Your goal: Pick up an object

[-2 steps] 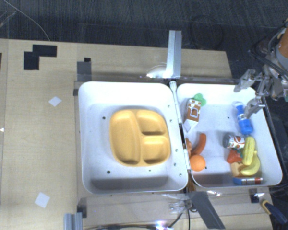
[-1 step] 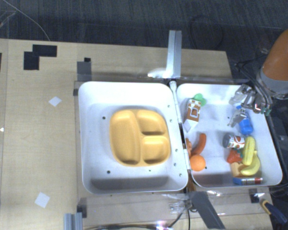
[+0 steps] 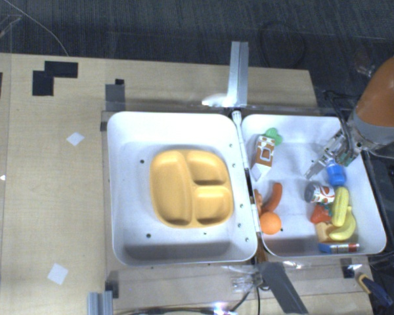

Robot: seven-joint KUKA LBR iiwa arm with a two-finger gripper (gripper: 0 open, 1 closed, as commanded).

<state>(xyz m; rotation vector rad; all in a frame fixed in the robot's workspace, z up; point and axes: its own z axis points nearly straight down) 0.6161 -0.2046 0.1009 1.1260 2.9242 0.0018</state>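
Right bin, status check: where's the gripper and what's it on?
Gripper low in right bin, nothing seen held. Nearest: blue piece. Toys crowd that side: banana, orange ball. Yellow tray in left bin.

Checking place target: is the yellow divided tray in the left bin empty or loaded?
Empty. The yellow three-compartment plastic tray lies flat in the left white bin; all three compartments show bare yellow, nothing in them.

Arm [image 3: 385, 104] cut off at right edge; toy pile [image 3: 333, 216] too jumbled to ID.
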